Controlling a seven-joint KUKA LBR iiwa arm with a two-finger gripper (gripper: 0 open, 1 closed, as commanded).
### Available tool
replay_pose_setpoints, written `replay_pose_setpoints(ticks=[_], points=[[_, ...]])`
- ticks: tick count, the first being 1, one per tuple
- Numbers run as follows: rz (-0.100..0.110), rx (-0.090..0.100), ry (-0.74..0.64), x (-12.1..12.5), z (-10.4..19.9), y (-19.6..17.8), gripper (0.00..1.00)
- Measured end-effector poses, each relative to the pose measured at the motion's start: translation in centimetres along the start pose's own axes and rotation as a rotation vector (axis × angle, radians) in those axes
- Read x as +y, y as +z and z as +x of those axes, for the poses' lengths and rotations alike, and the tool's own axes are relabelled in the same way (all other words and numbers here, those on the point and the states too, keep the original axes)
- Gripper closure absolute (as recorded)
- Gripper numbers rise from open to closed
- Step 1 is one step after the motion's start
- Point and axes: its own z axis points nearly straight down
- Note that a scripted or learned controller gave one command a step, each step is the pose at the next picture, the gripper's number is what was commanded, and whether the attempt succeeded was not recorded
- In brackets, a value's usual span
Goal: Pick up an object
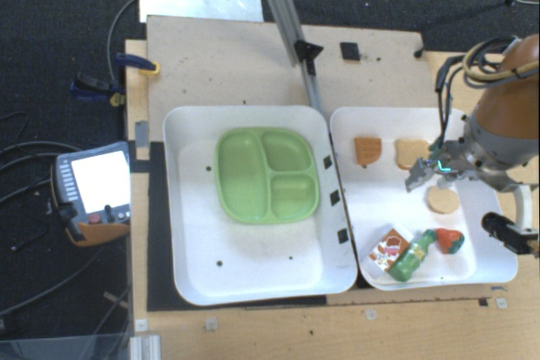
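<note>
In the right white bin [489, 270] we see six small things. A round tan cookie-like disc [443, 200] lies toward the middle of the bin, just below the gripper [424, 173]. Above it, near the far rim, rest a pale tan toast-shaped piece [411, 153] and, to its left, an orange-brown bread-shaped piece [367, 150]; the two sit apart with bare floor between them. Toward the near rim lie a green plastic bottle [411, 258], tilted on its side, a small red-and-white printed packet [387, 249] touching its left side, and a red strawberry-like toy [451, 241] just beside the bottle's upper end.

The gripper hangs over the bin between the toast-shaped piece and the round disc, at the end of the grey arm with its orange band [510, 93], which comes in over the bin's right rim. Its dark fingers look parted, with a grey finger [418, 177] angled down to the left, and we see nothing between them.

The left part of this bin, between the bread-shaped piece and the packet, is bare white floor, the widest open room near the gripper. The three near-rim items crowd together close to the bin's front edge.

The left white bin [198, 265] holds a light green divided plastic plate [267, 174], set toward its far half, with bare floor all around it.
</note>
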Motion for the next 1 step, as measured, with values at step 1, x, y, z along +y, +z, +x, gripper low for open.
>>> replay_pose_setpoints(ticks=[1], points=[[-0.002,0.0,0.0,0.05,0.0,-0.07,0.0]])
